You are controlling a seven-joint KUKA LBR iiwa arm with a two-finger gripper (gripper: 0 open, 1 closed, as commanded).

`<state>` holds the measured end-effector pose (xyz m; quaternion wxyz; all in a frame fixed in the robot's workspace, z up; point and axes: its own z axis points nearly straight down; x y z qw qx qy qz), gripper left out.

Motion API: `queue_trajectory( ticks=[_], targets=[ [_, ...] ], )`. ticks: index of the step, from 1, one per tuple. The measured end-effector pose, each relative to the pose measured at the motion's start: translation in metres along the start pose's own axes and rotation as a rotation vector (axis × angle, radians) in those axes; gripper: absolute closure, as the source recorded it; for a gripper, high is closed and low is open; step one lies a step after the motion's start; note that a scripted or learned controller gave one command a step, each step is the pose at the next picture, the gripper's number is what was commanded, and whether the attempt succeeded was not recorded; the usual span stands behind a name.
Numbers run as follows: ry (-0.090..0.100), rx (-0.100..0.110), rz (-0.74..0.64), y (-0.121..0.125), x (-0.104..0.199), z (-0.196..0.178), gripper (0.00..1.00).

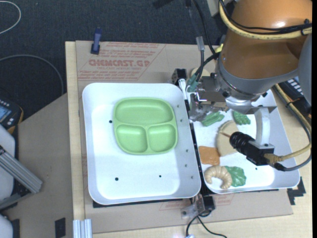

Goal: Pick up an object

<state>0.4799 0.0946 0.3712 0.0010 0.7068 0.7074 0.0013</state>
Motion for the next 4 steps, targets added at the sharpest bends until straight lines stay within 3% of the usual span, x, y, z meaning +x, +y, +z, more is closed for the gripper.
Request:
queue_trajectory(
  ticks=[1, 2, 3, 4],
  targets=[
    [0.001, -0.002, -0.002, 0.0, 0.019, -0.034, 1.0],
    [-0.002, 0.011, 0.003, -0.001, 0.006, 0.023, 1.0],
    [0.003, -0.004, -0.005, 0.0, 0.046, -0.033, 1.0],
    [0.0, -0.001, -0.001, 0.0, 0.044, -0.041, 1.0]
  ],
)
